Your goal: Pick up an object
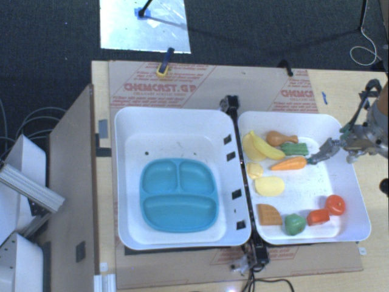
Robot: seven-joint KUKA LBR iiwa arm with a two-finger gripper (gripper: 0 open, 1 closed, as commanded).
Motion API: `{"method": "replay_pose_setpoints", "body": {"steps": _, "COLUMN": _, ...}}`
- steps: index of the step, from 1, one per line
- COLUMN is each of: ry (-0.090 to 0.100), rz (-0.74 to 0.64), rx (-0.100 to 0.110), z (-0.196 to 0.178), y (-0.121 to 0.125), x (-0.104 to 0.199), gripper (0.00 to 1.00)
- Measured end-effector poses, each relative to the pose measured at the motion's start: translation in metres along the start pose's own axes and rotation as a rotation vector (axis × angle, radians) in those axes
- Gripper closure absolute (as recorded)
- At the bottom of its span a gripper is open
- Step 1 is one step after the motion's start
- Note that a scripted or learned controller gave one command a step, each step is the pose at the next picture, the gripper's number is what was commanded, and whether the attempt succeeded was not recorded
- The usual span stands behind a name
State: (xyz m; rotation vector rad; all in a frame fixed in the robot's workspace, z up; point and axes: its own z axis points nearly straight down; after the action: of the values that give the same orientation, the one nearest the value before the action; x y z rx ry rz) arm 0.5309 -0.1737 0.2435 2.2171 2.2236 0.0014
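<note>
At the near edge of the right bin [352, 181], a row of toy food is noted: a brown bread slice [268, 214], a green pepper [295, 224], a small red-orange piece [317, 216] and a red tomato [335, 205]. The pepper and the red-orange piece are seen touching. Farther in, a pale yellow piece [269, 186] is recorded near the bin's left wall, with a smaller yellow bit [255, 170] just beyond it.

In the left bin [127, 181], 1 blue divided tray [179, 194] with 3 compartments is observed lying flat (nothing is seen in its compartments).

Farther again in the right bin, an orange carrot [289, 163] lies on its side, with a green vegetable [295, 149] just behind it, a banana [262, 146] to their left and a brown drumstick [281, 139] at the far end of the cluster.

The gripper [320, 154] is seen reaching in from the right, its tip low beside the carrot's right end and the green vegetable. Whether it is released or clenched cannot be told; nothing is seen between its fingers.

Beyond the bins, a yellow clamp [163, 69] is noted on the bench [200, 84].
</note>
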Motion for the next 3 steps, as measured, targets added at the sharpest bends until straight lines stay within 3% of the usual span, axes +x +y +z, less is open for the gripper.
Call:
{"method": "replay_pose_setpoints", "body": {"steps": 1, "ry": 0.002, "rz": 0.003, "rx": 0.005, "z": 0.165, "y": -0.027, "x": 0.003, "gripper": 0.00}}
{"method": "replay_pose_setpoints", "body": {"steps": 2, "ry": -0.003, "rz": -0.004, "rx": -0.008, "z": 0.157, "y": 0.061, "x": -0.007, "gripper": 0.00}}
{"method": "replay_pose_setpoints", "body": {"steps": 3, "ry": -0.003, "rz": -0.007, "rx": 0.022, "z": 0.159, "y": 0.137, "x": 0.063, "gripper": 0.00}}
